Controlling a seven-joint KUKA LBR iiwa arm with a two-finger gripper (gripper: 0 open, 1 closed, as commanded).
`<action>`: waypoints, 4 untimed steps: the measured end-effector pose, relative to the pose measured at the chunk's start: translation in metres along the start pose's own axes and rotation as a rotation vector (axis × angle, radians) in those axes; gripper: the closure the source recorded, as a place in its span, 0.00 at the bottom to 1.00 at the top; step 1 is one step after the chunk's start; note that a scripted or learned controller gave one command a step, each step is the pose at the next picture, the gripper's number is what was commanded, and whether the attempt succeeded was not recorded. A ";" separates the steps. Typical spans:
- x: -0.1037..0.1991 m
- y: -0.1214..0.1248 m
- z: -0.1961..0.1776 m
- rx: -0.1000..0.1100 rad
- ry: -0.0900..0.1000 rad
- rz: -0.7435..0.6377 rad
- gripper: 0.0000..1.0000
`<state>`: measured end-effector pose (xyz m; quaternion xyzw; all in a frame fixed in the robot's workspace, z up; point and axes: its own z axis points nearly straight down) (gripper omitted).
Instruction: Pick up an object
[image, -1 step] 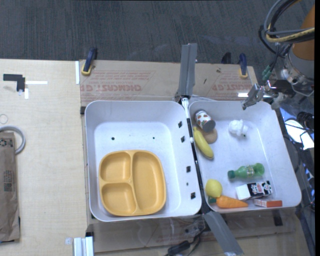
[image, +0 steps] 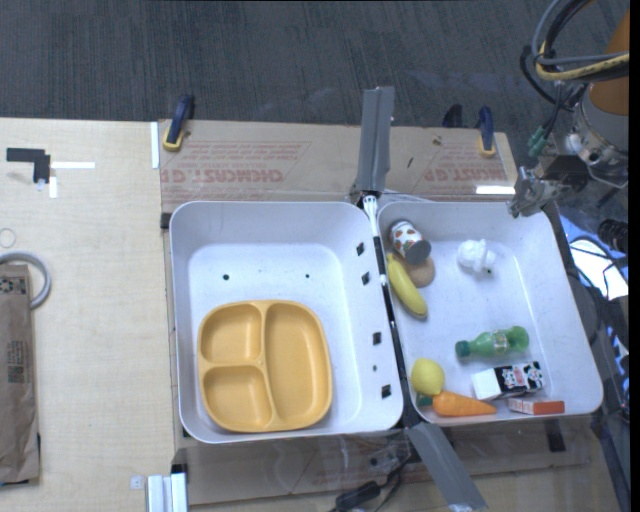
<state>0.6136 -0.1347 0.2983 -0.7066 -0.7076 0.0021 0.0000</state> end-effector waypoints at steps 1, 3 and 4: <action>0.021 -0.001 -0.071 -0.004 0.000 -0.251 1.00; 0.041 0.029 -0.143 -0.006 -0.002 -0.989 1.00; 0.041 0.023 -0.144 -0.005 -0.001 -1.315 1.00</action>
